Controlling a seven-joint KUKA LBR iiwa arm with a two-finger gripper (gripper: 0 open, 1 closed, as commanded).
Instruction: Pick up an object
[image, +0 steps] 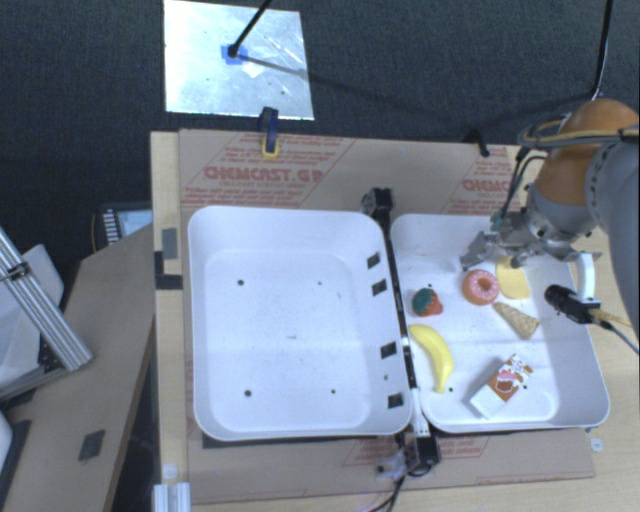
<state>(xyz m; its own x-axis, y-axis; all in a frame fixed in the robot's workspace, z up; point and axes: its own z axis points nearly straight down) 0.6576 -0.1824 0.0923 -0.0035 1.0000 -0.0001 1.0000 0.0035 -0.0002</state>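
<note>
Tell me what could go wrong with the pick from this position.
1. The tool hangs just above the pink ring-shaped donut, which touches the pale yellow flat slice; closing there may catch or push both.
2. The tan wedge lies close below, so a nudged donut could shove it.

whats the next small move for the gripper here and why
Probably lower straight onto the pink ring doughnut. The gripper hangs just above it in the right white bin, and nothing shows between its fingers. The pale yellow wedge lies close by, so aim centrally.
</note>
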